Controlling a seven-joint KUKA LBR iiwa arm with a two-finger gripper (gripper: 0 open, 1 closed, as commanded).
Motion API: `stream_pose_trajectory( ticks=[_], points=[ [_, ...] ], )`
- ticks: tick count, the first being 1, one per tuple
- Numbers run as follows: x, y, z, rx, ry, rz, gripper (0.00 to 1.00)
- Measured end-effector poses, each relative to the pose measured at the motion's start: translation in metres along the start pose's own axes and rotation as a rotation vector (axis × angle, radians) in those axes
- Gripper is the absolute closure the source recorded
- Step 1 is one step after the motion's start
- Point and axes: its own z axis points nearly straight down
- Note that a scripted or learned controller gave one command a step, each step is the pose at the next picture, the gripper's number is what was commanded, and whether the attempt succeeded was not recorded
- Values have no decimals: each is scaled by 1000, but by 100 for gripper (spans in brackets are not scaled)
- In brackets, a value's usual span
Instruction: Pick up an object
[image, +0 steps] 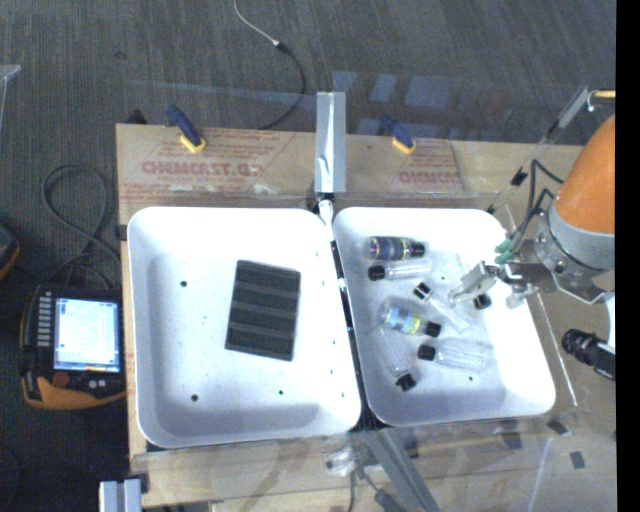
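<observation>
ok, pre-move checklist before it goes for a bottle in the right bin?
1. Targets present: several small clear bottles in the right bin, e.g. dark-capped bottle. ok
2. Gripper over the right bin, near its right side. ok
3. Gripper holds something: cannot tell.
4. Bottles lie separated: some near the centre look close or overlapping. not ok
5. Left bin holds a dark ribbed block, apart from the arm. ok

Clear glossy plastic bottles (404, 320), matt black ribbed pad (263, 309), smooth white plastic bins (150, 300), bare wood bench (230, 170).
</observation>
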Motion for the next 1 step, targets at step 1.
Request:
stream_pose_trajectory(
  ticks=[1],
  points=[
    [8,62,118,1,-1,41,0]
  ],
)
